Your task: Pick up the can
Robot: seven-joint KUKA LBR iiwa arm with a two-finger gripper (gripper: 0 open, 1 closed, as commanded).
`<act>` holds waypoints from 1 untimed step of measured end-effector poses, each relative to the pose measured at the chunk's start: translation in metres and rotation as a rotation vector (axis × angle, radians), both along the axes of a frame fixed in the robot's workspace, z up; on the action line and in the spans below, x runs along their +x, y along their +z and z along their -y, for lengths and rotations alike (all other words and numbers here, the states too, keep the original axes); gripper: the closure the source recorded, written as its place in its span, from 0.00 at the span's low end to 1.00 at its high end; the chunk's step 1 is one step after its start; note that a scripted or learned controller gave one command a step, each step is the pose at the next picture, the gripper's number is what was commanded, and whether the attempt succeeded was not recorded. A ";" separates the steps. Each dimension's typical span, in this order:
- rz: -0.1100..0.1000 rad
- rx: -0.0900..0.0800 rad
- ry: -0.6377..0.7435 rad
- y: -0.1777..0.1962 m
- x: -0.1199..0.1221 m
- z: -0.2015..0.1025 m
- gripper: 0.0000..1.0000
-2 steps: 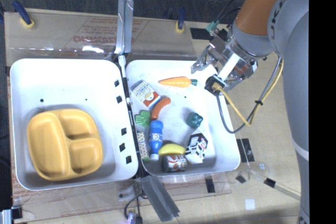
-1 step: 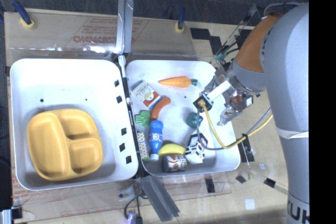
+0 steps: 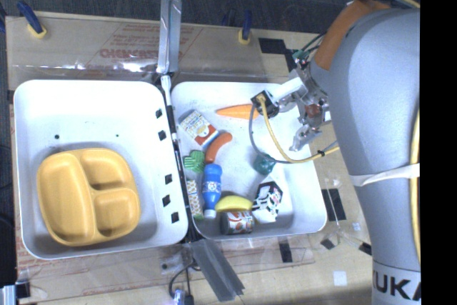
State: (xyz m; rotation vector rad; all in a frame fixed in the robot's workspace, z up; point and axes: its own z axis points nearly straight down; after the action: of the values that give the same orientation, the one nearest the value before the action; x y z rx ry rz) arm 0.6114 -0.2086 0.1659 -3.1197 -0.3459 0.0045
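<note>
The left bin (image 3: 28, 100) held a yellow divided tray (image 3: 87, 194), lying flat toward the near left corner. Across the dark divider between the bins, the right bin (image 3: 235, 89) was crowded. A small carton (image 3: 196, 128) with an orange picture lay near the divider, and just below it sat a red sausage (image 3: 218, 145) on a slant, a green leafy piece (image 3: 193, 161) and a blue bottle (image 3: 211, 188) with a white cap pointing toward the near wall. A banana (image 3: 233, 203) lay across the bottle's lower end, and the can (image 3: 238, 223) rested on its side directly beneath the banana, right against the near wall of the right bin. Touching the can on its right was a black-and-white cow toy (image 3: 269, 201). Farther back, an orange carrot (image 3: 235, 111) lay near the middle, and a small teal thing (image 3: 265, 164) sat under a loop of yellow cable. The gripper (image 3: 308, 126) hung over the right side of that bin, well apart from the can, with nothing visibly between its fingers; whether they were open or closed I could not tell. The grey arm (image 3: 375, 96) loomed at the far right.
</note>
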 end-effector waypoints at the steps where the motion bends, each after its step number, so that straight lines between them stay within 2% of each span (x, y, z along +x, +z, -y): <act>1: -0.003 0.000 0.002 -0.070 0.027 0.001 0.00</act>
State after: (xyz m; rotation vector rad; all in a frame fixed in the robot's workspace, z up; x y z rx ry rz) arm 0.6380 -0.2101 0.0954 -3.1196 -0.3486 0.0090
